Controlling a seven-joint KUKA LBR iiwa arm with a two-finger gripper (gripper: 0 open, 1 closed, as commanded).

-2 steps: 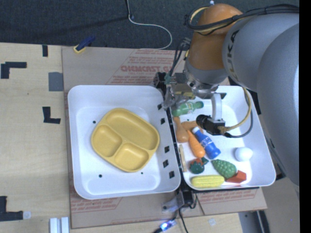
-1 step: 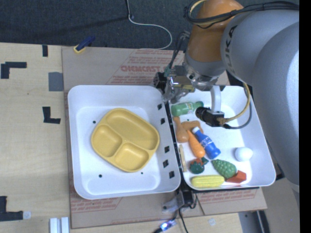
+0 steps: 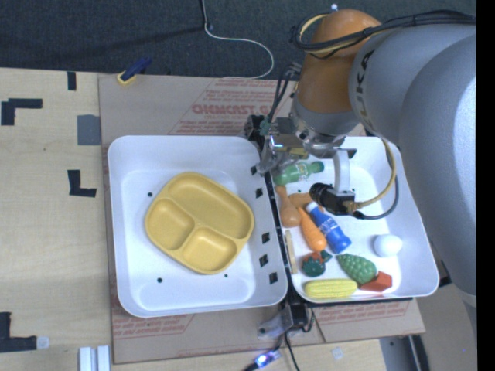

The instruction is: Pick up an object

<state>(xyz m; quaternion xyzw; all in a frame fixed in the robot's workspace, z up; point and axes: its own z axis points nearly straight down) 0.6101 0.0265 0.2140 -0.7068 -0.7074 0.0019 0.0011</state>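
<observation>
Approach step: claw (image 3: 288, 159) low over right bin's (image 3: 408, 230) upper-left corner, just above green bottle (image 3: 297, 171) lying there beside the carrot (image 3: 312, 233) and blue bottle (image 3: 329, 228); grip state cannot tell; next move needs a centred descent on one item.

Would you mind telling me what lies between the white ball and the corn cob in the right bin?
In the camera view, a green bumpy toy sits between the white ball and the corn cob.
</observation>
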